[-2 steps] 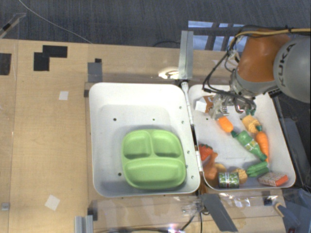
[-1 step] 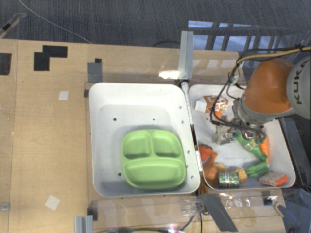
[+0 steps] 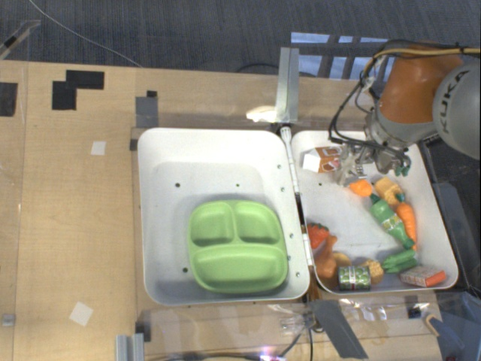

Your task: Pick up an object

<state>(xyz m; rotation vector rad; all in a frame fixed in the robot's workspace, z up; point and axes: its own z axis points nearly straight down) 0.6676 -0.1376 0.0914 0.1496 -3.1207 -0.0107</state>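
The toys lie in the right bin (image 3: 443, 235): an orange piece (image 3: 361, 188), a green bottle (image 3: 388, 217), a carrot (image 3: 407, 218), a green can (image 3: 354, 277) and a red tomato (image 3: 318, 236) among them, mostly along its right and near sides. The gripper (image 3: 373, 162) hangs over the bin's far end, just above the orange piece; whether it grasps anything cannot be told. The arm (image 3: 421, 89) bends in from the right, orange band uppermost. The left bin (image 3: 154, 201) bears a green divided plate (image 3: 237, 245).

Grey arm (image 3: 458, 111) with orange band, black cables, metallic gripper (image 3: 372, 164).
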